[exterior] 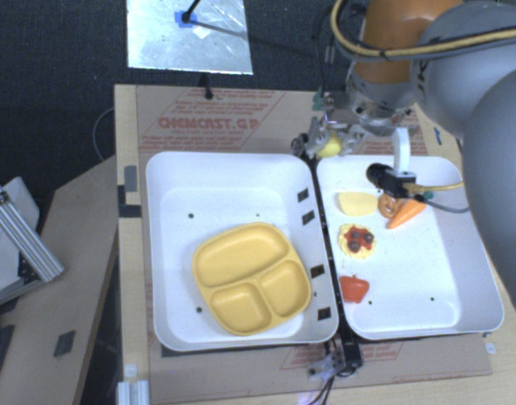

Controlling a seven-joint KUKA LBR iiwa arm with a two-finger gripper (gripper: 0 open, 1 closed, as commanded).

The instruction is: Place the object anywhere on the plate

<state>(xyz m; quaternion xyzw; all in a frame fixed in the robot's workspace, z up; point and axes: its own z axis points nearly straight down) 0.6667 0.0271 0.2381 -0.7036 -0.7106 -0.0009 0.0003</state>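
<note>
A yellow divided plate [251,277] lies in the left bin [174,226], toward its front. My gripper [324,144] hangs over the back end of the divider between the two bins. A small pale-yellow object [330,148] sits between its fingers, lifted off the bin floor. The gripper is behind and to the right of the plate, well apart from it.
The right bin [460,302] holds a pale yellow slice [357,203], an orange carrot piece [405,213], a round piece with dark red spots [357,240] and a red piece [353,288]. A shiny foil sheet [188,22] stands behind the bins.
</note>
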